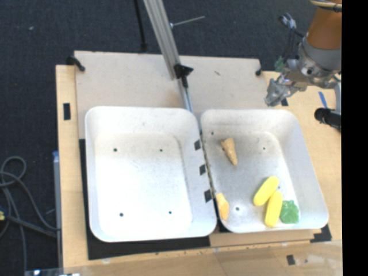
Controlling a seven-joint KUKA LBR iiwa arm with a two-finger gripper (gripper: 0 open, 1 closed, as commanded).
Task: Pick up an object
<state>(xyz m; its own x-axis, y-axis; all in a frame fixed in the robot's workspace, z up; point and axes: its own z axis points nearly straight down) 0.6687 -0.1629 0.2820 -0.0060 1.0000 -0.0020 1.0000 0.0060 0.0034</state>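
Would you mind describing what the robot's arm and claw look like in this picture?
The arm enters at upper right: an orange band above a grey metal wrist. Thin pale cables loop beside the orange part. The claw below is small, grey and metallic, with dark fittings.

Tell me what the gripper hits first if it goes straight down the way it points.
Likely the far rim of the right bin, or the bench just behind it. The gripper hangs above that corner; depth is unclear. The items in the bin lie well nearer the camera.
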